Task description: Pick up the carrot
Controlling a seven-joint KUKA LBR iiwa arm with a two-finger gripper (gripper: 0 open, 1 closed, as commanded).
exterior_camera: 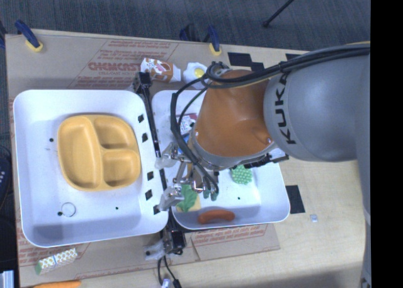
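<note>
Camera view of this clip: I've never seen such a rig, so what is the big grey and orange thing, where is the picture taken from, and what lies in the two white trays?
It is a single camera above the bench, looking down at a slant. The grey and orange shape is a robot arm reaching in from the right; its gripper hangs low over the right bin. In that bin lie an orange carrot, near the front rim, and green items beside the gripper. The carrot lies apart from the gripper, not held. The left bin holds a yellow divided tray.
</note>
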